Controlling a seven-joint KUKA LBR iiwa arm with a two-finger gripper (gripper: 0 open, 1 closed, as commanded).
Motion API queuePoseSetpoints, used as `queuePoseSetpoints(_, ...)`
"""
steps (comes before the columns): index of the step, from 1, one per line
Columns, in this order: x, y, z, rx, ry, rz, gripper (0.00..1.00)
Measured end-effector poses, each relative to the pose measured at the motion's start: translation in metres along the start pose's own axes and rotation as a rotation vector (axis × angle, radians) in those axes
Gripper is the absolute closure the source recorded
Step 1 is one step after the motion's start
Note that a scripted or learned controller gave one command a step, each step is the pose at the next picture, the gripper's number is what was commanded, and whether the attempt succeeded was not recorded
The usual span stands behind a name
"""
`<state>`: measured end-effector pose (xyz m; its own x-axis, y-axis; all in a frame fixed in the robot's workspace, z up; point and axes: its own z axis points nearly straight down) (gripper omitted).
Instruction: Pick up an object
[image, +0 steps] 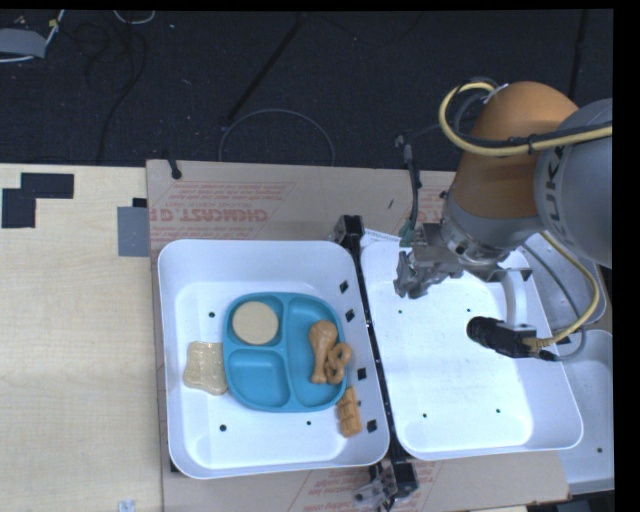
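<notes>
A blue divided plate (275, 378) lies in the left bin (200, 260). A round tan cracker (254, 322) rests in its upper left section. In the plate's right section lie a tan drumstick (322, 345) and a pretzel (337, 362). A pale toast slice (205, 367) lies on the bin floor left of the plate, and a small brown piece (348, 412) lies at the plate's lower right. My gripper (411, 281) hangs over the upper left of the right bin (480, 425), above bare white floor, right of the divider. Nothing shows between its fingers.
A black rail (365, 330) divides the two bins. A black cable end (497, 335) and hoses trail from the arm over the right bin's right side. Cardboard (260, 195) lies under the bins, with a wooden bench top (70, 330) to the left.
</notes>
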<state>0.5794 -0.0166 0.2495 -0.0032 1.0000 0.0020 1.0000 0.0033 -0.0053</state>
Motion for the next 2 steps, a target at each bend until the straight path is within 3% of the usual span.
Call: queuePoseSetpoints(2,0.096,-0.053,0.015,0.001,0.000,-0.002,1.00)
